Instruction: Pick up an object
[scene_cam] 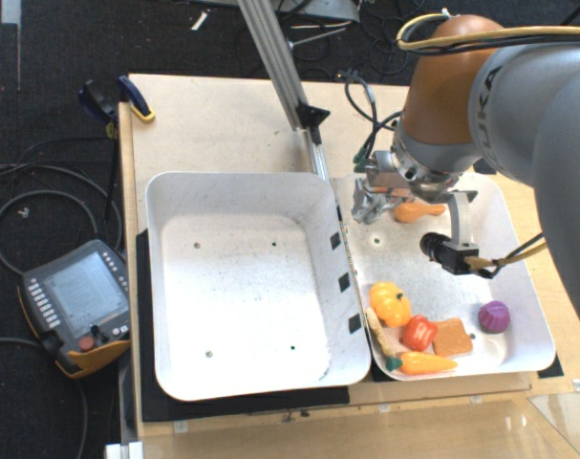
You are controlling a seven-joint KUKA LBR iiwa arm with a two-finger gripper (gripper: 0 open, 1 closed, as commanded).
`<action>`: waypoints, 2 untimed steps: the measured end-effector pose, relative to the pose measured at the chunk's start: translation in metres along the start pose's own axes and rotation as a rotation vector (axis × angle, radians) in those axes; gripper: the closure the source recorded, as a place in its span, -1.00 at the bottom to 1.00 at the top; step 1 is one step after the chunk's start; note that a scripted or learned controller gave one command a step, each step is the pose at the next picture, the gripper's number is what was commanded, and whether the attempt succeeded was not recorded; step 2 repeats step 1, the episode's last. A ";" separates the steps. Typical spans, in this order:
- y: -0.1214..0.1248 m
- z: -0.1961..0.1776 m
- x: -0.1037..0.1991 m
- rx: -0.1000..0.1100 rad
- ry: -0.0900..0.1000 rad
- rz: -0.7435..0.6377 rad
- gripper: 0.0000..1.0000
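Gripper [374, 197] hangs low over the right bin [519, 338], at that bin's 11 o'clock corner, under the grey arm [519, 103] with its orange band. How far the claw stands open cannot be told. An orange toy piece [416, 210] lies just beside it at 3 o'clock. Toward the bin's 6 o'clock edge sit a yellow pepper [390, 304], a red pepper [418, 332], a carrot [428, 362] and an orange block [453, 338]; a purple toy [494, 316] lies at 4 o'clock. The left bin [175, 199] adjoins.
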State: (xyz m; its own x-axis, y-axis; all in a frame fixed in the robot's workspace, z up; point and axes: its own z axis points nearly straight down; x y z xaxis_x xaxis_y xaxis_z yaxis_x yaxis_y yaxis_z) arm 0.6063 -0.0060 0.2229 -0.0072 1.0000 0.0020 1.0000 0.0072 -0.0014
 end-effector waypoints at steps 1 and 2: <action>0.014 -0.008 0.054 -0.004 0.000 -0.001 1.00; 0.014 -0.008 0.054 -0.004 0.000 -0.001 1.00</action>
